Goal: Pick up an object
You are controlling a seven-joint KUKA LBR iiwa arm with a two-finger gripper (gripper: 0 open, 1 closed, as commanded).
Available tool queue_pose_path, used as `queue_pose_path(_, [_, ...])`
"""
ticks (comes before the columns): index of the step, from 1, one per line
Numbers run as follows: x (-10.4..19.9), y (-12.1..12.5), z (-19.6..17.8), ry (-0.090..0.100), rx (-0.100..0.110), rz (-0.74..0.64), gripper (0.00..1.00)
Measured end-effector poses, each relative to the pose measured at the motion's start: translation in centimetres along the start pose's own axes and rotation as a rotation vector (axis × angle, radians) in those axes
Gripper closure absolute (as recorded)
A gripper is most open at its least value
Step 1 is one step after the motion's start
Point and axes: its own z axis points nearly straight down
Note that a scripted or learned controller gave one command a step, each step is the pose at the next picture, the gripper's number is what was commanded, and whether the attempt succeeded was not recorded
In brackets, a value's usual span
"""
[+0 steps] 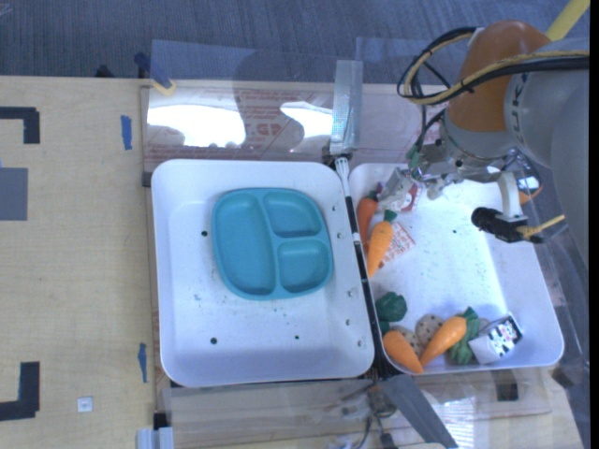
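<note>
- No text, brand, number or sign is legible anywhere in the camera view.
- Small white-and-red printed packet (401,239) in the right white bin, just beside an orange toy carrot: red print visible, too blurred to read.
- Small white-and-black box-like object (496,339) at the near right corner of the right bin: dark markings on a white face, not resolvable as letters.
- Black square bracket marks (25,124) on the pale wooden bench at far left: plain shapes, no characters.
</note>
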Motion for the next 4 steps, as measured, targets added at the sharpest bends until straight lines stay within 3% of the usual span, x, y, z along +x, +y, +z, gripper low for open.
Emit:
queue_pose_path(1, [-1.2,0.2,3.9,-0.002,-0.010,0.022,0.00])
queue_pose_path(2, [-1.5,0.0,2.8,-0.006,-0.002,0.022,1.00])
queue_pose_path(3, [6.4,1.5,-6.7,-0.007,-0.023,0.114,1.00])
queue_pose_path(4, [6.7,1.3,-6.0,-0.004,-0.011,0.112,0.00])
